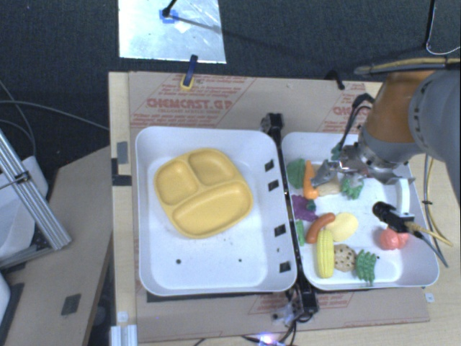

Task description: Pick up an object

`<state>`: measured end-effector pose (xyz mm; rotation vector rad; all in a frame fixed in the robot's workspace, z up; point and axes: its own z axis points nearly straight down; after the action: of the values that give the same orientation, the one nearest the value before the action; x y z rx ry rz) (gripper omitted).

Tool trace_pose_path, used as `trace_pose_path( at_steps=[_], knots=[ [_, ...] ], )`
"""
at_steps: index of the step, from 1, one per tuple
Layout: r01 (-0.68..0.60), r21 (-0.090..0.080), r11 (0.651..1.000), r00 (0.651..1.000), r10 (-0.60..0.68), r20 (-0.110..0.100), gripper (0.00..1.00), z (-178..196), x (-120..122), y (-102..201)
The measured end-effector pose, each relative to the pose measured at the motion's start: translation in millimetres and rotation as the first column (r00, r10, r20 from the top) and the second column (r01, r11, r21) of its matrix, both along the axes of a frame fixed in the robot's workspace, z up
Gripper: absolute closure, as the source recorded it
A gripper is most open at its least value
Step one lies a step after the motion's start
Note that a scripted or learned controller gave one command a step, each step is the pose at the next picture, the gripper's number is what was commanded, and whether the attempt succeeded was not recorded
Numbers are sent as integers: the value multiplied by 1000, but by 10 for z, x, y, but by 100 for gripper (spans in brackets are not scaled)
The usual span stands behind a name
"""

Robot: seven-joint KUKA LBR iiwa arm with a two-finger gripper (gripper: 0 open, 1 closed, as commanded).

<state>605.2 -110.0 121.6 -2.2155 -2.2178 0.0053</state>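
While reaching in from the right, sits low over the far part of the right bin (429,265), gripper (325,173) down among the toy food beside the orange carrot (310,179) and a pale beige piece (328,189). Cannot tell whether open or closed; nothing visibly held. Probably aimed there because that corner is the densest cluster, so a descent is likely to meet something.

Loose in that same bin, jumbled rather than arranged: a green leafy piece (296,171), purple grapes (304,208), a sausage (320,227), a lemon (345,225), a corn cob (325,252), a cookie (344,258), broccoli (366,265) and a pinkish-red tomato (391,239). All candidates for the pick, all lying flat on the bin floor, several touching.

Alone in the left bin (216,265): a yellow divided plate (204,192), lying flat, well apart from the arm.

Under both bins, a brown protective sheet (238,96), printed in red with "CHEMCAST GP" along the far edge; same print repeated toward the right, partly cut off by the arm. Pinned at that far edge by a blue-and-yellow clamp (189,73), presumably to stop slipping.
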Motion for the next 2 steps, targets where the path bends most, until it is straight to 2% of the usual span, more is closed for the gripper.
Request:
trace_pose_path(
  at_steps=[1, 2],
  knots=[
    [2, -1, 1000, 1000, -2, 7, 0, -382, -461, 237],
    [0, -1, 1000, 1000, 0, 14, 100, -244, -424, 226]
  ],
)
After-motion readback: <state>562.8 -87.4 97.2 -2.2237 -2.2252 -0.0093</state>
